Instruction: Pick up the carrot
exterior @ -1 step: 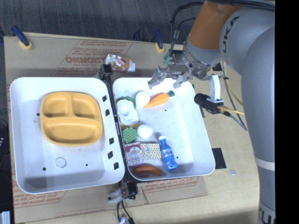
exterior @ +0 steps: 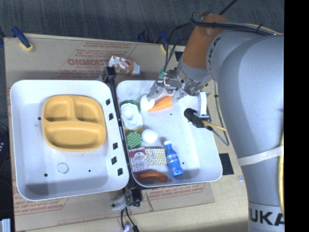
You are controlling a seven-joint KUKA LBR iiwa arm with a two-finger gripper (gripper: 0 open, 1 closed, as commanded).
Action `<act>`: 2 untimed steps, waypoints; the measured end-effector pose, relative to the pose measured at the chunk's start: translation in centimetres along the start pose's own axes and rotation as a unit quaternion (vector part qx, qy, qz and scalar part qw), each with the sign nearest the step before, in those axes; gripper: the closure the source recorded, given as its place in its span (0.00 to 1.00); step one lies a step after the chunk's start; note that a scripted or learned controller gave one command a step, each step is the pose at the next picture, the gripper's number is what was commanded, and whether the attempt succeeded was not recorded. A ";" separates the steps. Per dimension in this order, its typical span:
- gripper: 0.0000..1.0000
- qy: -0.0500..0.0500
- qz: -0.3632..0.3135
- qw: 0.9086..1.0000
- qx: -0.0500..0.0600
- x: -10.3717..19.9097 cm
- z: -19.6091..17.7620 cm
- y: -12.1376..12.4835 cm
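Note:
The orange carrot (exterior: 162, 104) lies slantwise in the upper part of the right bin (exterior: 207, 153), its pale end pointing left toward a white round item (exterior: 146, 102). My gripper (exterior: 168, 90) hangs directly over the carrot's upper edge, and the wrist's metal parts cover part of it. I cannot tell from this slant whether the carrot is resting on the bin floor or lifted off it.
The right bin also holds a white bottle (exterior: 130, 115), a green object (exterior: 133, 138), a white ball (exterior: 149, 136), a blue bottle (exterior: 173, 161), a printed box (exterior: 146, 158) and a sausage (exterior: 152, 177). A yellow divided tray (exterior: 73, 121) sits in the left bin (exterior: 29, 178). A small packet (exterior: 121, 65) lies behind the bins.

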State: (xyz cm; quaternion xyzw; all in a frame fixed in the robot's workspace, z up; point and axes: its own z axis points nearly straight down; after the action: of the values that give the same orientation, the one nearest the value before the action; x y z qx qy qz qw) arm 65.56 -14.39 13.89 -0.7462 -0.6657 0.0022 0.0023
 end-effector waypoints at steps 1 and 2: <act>0.00 -0.001 -0.177 0.984 -0.010 -1.7 2.8 0.9; 0.00 0.000 -0.215 0.977 -0.002 -1.9 4.6 0.4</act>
State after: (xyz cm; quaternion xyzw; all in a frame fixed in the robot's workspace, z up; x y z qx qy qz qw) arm 65.74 -16.30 9.31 -0.5858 -0.8104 0.0002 0.0010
